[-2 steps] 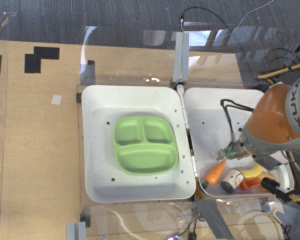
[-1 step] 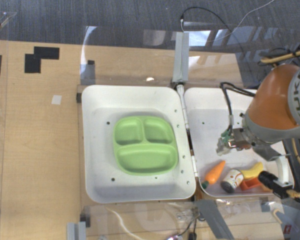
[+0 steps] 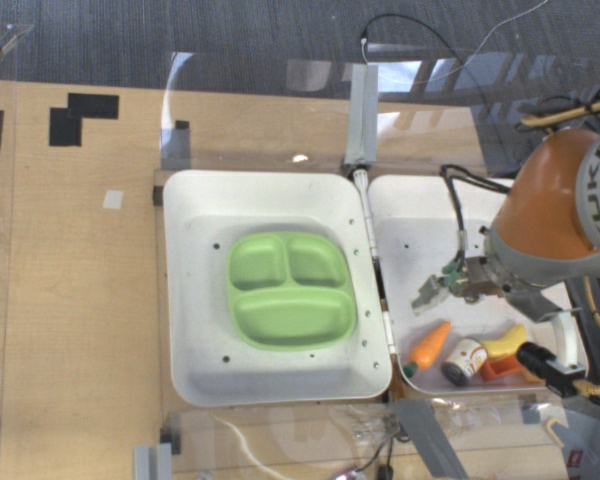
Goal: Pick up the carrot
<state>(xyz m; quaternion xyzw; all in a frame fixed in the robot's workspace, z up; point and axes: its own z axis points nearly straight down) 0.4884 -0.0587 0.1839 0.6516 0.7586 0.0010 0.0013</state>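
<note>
The carrot, orange with a green tip, lies at a slant near the front left corner of the right bin. My gripper hangs above the bin floor just behind the carrot, its grey fingers pointing left and spread apart with nothing between them. The arm's orange band rises to the right of it.
A green three-part plate lies in the left bin. Beside the carrot at the right bin's front stand a small can, a yellow toy and an orange-red piece. A black cable loops over the back.
</note>
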